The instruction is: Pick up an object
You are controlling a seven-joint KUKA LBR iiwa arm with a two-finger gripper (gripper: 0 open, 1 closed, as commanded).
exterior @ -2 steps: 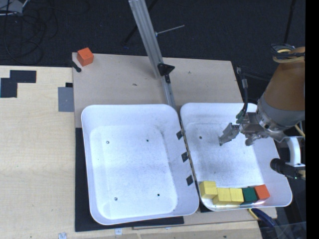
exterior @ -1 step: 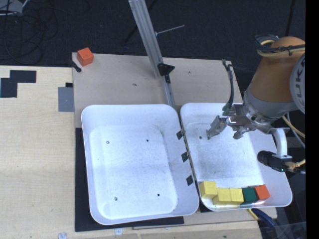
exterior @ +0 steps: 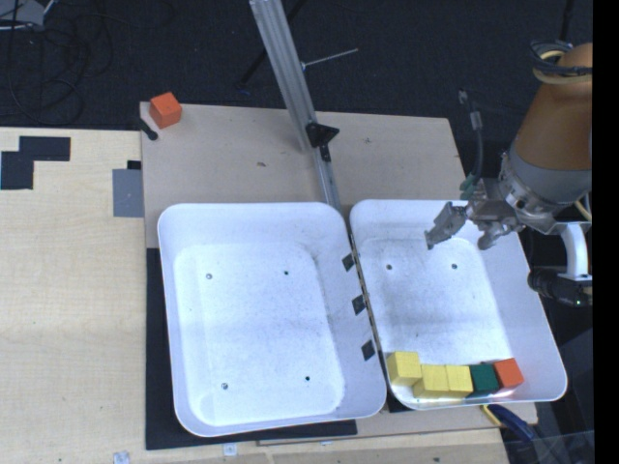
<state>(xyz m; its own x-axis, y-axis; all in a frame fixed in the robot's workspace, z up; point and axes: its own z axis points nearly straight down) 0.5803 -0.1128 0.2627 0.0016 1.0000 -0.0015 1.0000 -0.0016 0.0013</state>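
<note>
Along the near edge of the right bin (exterior: 455, 298) lies a row of small blocks: two yellow blocks (exterior: 426, 374), a green block (exterior: 484, 378) and an orange block (exterior: 509, 371). My gripper (exterior: 466, 230) hangs over the far right part of that bin, well above and away from the blocks. Its two fingers are spread apart with nothing between them. The grey arm with its orange band reaches in from the right.
The left bin (exterior: 251, 307) sits beside the right one, with black clips along the shared wall. An orange cube (exterior: 165, 108) rests on the bench at the far left corner. A slanted metal rail (exterior: 290, 85) rises behind the bins.
</note>
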